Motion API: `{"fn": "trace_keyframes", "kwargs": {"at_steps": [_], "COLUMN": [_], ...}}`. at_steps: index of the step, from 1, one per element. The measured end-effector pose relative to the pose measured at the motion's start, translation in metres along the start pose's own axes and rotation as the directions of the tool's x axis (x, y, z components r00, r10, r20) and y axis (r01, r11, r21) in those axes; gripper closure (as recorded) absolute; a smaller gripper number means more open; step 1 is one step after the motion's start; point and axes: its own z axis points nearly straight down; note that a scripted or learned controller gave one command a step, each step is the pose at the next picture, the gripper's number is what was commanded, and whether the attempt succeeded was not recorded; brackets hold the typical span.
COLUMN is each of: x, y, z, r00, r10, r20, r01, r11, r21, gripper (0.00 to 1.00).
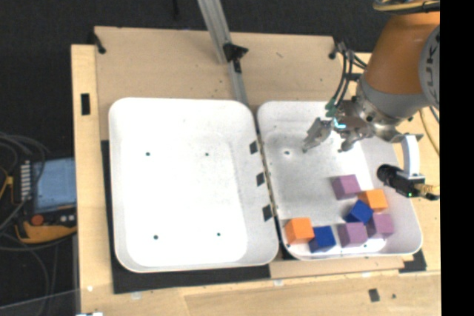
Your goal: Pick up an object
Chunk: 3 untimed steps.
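**Arm** (404, 48): I read it entering from the right edge. A glossy orange band sits above a grey wrist, and the wrist is tipped down and leftward over the upper half of the right bin.

**Gripper** (326, 146): Two slim grey metal fingers are splayed apart and angled down to the left. Nothing is between them, and I see only white bin floor in the gap. Whether the tips touch the floor, I cannot tell. It stands well apart from the blocks.

**Right bin** (292, 174): A shallow white tray with rounded corners and a faintly speckled floor. It holds seven small matte cubes, all in its lower right part.
- upper purple block (346, 186): alone, and nearest the gripper.
- right orange block (375, 198): just beside the upper blue block (361, 212).
- right purple block (383, 223): close under that pair.
- lower purple block (353, 234): near the lower rim.
- lower blue block (323, 238): touching the left orange block (299, 229), by the lower left corner.

**Left bin** (185, 189): The same white tray shape. Its floor is smooth, with four small dark dots.

**Bench** (163, 63): A pale, flat wooden board that carries both bins side by side.

**Strut** (207, 0): A ribbed silver metal rail, slanting from the top of the view down to the gap between the bins.
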Motion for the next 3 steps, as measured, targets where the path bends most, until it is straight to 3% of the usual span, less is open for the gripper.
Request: {"fn": "trace_keyframes", "kwargs": {"at_steps": [1, 3], "x": [0.0, 0.001], "y": [0.001, 0.017], "z": [-0.003, 0.108], "r00": [1.0, 1.0], "r10": [0.002, 0.007], "r20": [0.001, 0.002], "r01": [-0.002, -0.007], "r11": [1.0, 1.0], "r21": [-0.006, 0.001], "gripper": [0.0, 0.0]}}
